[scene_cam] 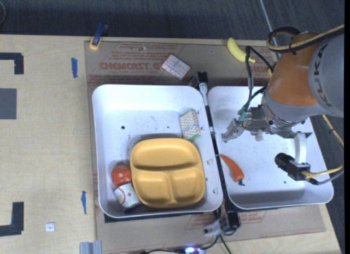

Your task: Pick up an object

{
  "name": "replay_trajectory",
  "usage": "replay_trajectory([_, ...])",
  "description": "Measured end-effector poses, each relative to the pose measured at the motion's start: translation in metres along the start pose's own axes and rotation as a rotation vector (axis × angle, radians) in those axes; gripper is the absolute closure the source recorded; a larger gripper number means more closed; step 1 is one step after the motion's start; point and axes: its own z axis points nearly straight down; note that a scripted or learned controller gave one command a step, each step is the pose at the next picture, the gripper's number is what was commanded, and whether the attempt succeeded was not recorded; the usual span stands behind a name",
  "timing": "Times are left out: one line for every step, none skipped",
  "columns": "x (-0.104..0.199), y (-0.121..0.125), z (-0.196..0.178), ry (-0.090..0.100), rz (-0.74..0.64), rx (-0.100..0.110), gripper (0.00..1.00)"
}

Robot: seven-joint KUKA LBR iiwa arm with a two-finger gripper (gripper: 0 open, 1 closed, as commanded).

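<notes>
My gripper (234, 129) hangs over the left part of the right bin (284, 193), its grey fingers spread open with nothing between them. An orange-red pepper-shaped toy (232, 167) lies on that bin's floor just below the gripper, near the dividing wall. In the left bin (109, 138) a large yellow compartment tray (167, 171) lies toward the front. A red-and-white toy (123, 184) sits wedged at the tray's left side. A small patterned packet (189, 124) leans against the left bin's right wall.
A yellow banana-like piece (236, 49) and a small patterned card (175, 66) lie on the board behind the bins. A blue-yellow clip (98, 35) sits at the board's back left corner. Cables trail from the arm over the right bin's right side.
</notes>
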Motion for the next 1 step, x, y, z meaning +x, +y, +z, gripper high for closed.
replay_trajectory([-0.0514, 0.0302, 0.0923, 0.0, 0.002, 0.001, 0.0])
